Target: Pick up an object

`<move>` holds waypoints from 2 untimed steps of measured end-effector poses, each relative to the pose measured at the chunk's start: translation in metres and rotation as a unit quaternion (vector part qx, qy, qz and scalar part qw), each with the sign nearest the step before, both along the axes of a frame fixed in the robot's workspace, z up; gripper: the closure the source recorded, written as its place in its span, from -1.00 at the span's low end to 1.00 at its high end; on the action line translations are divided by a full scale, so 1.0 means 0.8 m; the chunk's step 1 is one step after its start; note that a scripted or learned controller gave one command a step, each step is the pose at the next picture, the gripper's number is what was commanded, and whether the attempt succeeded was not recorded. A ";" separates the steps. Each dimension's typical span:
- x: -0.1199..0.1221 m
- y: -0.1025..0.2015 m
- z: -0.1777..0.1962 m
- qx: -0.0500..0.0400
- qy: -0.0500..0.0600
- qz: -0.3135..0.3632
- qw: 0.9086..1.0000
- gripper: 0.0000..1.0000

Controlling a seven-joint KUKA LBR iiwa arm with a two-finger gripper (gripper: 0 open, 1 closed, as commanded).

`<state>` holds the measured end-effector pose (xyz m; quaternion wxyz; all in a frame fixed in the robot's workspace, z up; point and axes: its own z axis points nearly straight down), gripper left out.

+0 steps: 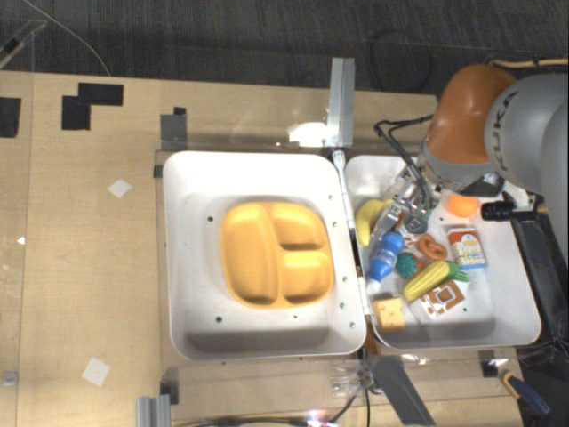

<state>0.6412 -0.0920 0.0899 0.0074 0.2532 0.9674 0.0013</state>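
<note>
A: Where is the arm (pixel 498 132) sitting right now?

B: It is reaching in from the right over the right bin (pixel 511 323), and its gripper (pixel 404 205) is hanging low among the toys at that bin's left side, just above the blue bottle (pixel 385 254) and beside the yellow banana (pixel 368 218).

A: Are the jaws gripping anything?

B: That cannot be told; the metal parts are blurring together, and nothing is showing plainly between them.

A: What else is lying in that bin?

B: An ear of corn (pixel 428 278) is lying near the middle, with a small green piece (pixel 407 264) touching its left end. A pretzel (pixel 432 247) is sitting just above it, a small carton (pixel 467 247) to its right, an orange ball (pixel 461 205) near the wrist, and a cheese cube (pixel 388 313) at the front left corner. A patterned card (pixel 443 302) is lying under the corn.

A: And the left bin (pixel 191 265)?

B: It is holding 1 yellow divided tray (pixel 274 253) with 3 compartments, resting near its middle. Both bins are sitting on the wooden worktop (pixel 80 265).
</note>
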 end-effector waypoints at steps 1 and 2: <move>0.004 0.001 0.018 -0.001 -0.005 0.003 1.000 1.00; 0.019 -0.008 -0.002 0.001 0.002 -0.047 0.999 1.00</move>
